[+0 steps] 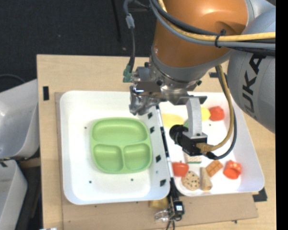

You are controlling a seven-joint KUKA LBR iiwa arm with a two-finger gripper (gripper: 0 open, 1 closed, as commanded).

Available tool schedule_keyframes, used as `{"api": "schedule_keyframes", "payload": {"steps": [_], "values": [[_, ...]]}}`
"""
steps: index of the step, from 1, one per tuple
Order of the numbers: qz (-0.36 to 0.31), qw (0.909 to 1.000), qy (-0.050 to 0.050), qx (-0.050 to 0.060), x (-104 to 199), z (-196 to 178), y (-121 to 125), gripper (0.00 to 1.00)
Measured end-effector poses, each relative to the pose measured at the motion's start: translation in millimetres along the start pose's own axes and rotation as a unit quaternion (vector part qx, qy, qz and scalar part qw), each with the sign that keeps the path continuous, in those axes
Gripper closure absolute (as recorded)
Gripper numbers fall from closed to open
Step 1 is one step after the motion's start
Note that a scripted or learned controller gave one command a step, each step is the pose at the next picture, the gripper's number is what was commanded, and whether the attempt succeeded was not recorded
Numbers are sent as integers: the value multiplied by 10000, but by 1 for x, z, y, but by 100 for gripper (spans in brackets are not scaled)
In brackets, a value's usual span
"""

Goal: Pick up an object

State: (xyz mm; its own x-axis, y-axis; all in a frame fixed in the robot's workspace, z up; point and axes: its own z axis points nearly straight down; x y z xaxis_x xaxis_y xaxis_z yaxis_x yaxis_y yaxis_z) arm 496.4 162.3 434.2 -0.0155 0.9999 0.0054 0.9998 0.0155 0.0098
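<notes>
Green plate (120,145): 1, in the left bin (77,178); red pieces (232,169): 3, right bin (246,169); arm (201,28) lettered "UK"; gripper (143,103) state unclear.

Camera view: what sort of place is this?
Probably a robot lab. A big orange-and-grey arm hangs over a wooden bench; one white bin holds a green divided plate, the other bin small toy-like food pieces.

A green divided plate (121,144) fills the left bin's (73,114) middle, bare floor all around, while a cookie (191,180), a cracker (213,167) and red pieces (232,169) crowd the right bin's (249,159) near end.
</notes>
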Motion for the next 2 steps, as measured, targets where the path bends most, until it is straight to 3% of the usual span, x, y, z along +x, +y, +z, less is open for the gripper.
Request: {"api": "schedule_keyframes", "payload": {"steps": [1, 2], "values": [[116, 9998, -55, 125, -83, 165, -11, 100], [60, 10000, -9, -47, -80, -1, -7, 100]]}}
